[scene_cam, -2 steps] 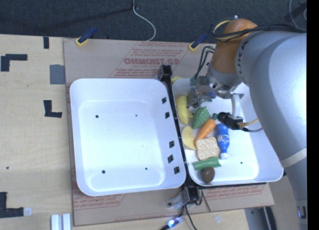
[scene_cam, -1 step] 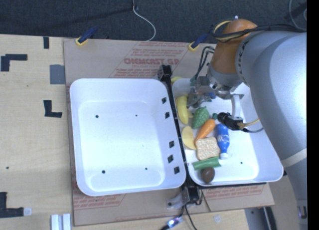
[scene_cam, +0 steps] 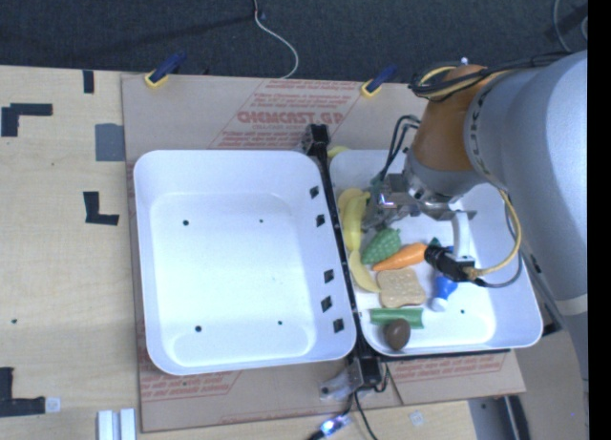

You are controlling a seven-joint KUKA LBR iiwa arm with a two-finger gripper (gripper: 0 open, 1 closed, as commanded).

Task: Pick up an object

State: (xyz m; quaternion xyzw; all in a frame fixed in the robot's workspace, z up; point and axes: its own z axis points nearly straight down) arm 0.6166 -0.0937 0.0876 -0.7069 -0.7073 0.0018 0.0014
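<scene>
Gripper (scene_cam: 393,207) low in right bin (scene_cam: 496,328), over the toy food pile; finger opening cannot be read from this angle, nor whether anything is held.

Directly beside the tool: green leafy piece (scene_cam: 384,241) and a yellow banana (scene_cam: 354,217) along the bin's left wall. Just in front, an orange carrot (scene_cam: 401,258) lies across the pile, touching a tan bread slice (scene_cam: 401,286). Nearer the front rim: a green strip (scene_cam: 396,316) and a brown round piece (scene_cam: 396,334). A blue item (scene_cam: 444,289) sits right of the bread. Left bin (scene_cam: 229,257) adjoins, on a cardboard sheet (scene_cam: 277,118).
</scene>
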